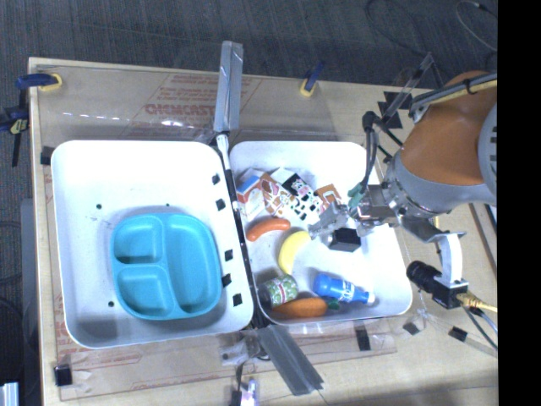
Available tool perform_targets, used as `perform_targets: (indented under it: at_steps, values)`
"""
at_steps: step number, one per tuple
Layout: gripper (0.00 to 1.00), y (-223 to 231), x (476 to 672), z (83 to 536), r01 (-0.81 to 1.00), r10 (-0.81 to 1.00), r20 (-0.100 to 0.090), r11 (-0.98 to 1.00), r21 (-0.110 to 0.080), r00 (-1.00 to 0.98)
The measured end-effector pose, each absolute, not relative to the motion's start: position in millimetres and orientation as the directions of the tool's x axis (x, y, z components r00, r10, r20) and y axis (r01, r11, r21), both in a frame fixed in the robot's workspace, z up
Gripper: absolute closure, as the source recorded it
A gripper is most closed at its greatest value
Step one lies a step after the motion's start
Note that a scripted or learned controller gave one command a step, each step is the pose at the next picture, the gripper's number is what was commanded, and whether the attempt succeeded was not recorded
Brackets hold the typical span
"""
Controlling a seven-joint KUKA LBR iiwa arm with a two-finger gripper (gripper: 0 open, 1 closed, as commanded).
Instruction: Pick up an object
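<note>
The wooden bench carries two shallow white bins side by side. The left bin holds a blue divided plate lying flat towards its near side. The grey arm with its orange band reaches in from the right over the right bin. Its pincer hangs low above the middle of that bin, just right of a yellow banana; I cannot tell how its tips stand. Far of the banana lie a red sausage and some printed cartons. Along the near wall rest a blue bottle, an orange carrot and a small green can.
</note>
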State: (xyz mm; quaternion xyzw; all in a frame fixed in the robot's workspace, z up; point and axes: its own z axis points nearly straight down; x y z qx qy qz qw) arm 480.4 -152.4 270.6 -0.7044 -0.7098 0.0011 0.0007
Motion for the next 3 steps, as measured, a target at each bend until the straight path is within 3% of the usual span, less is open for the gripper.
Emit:
perform_targets:
  at_steps: [1, 2, 3]
  values:
    - [0.0, -147, 519.8, 141, 0.994, 0.994, 0.0, 0.108, -0.004, -0.108]
    - [0.0, -166, 523.6, 90, 0.998, 0.998, 0.0, 0.063, -0.004, -0.063]
    - [1.0, -167, 523.7, 100, 0.998, 0.998, -0.001, 0.068, -0.005, -0.068]
